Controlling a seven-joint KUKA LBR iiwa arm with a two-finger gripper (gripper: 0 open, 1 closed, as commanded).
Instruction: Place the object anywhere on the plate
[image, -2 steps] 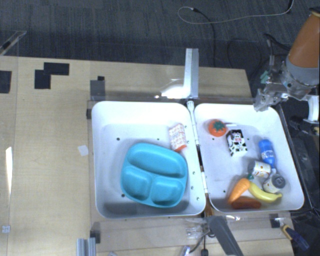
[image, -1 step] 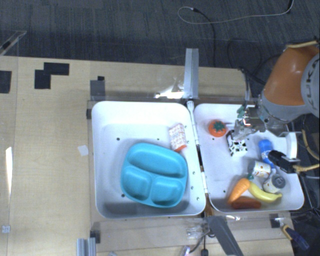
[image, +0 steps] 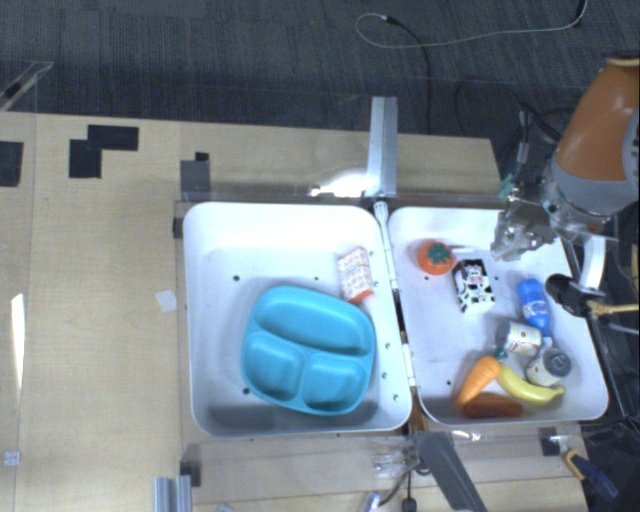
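Observation:
A blue plate (image: 305, 350) with three compartments lies in the left bin (image: 215, 300), and nothing rests on it. A small white and orange packet (image: 354, 274) lies just off the plate's far right corner. My gripper (image: 517, 238) hangs over the far part of the right bin (image: 430, 300), to the right of a red tomato toy (image: 435, 257) and a black and white cow toy (image: 472, 284). I see nothing held in it.
The right bin also holds a blue bottle (image: 533, 304), a carrot (image: 479, 378), a banana (image: 529, 387), a red sausage (image: 491, 405) and a small round item (image: 549, 365). A metal post (image: 384, 150) stands behind the divide between the bins.

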